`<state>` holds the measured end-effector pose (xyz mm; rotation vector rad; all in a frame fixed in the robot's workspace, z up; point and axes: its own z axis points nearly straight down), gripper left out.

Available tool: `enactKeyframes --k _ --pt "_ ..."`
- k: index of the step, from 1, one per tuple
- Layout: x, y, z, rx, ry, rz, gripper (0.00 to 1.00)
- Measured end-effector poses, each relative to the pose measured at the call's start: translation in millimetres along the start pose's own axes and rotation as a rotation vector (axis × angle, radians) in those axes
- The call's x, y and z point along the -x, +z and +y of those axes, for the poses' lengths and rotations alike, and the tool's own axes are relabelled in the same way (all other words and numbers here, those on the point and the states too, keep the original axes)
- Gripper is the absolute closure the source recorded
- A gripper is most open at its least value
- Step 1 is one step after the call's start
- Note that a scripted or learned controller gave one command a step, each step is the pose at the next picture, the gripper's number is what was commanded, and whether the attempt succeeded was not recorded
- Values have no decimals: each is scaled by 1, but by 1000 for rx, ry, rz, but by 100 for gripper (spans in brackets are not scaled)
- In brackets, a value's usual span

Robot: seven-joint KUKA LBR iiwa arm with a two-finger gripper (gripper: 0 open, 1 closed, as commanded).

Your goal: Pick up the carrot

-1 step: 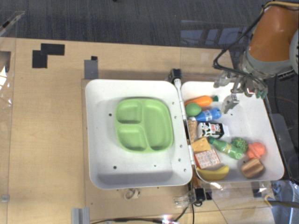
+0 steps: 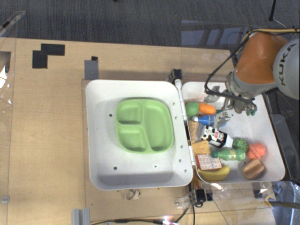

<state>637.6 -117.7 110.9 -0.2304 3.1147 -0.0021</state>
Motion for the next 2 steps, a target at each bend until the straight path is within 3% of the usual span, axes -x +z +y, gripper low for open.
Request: enactKeyframes --k 1,2 --pt "29 21 33 1 9 5 0" --pt "34 2 24 -14 12 -13 100"
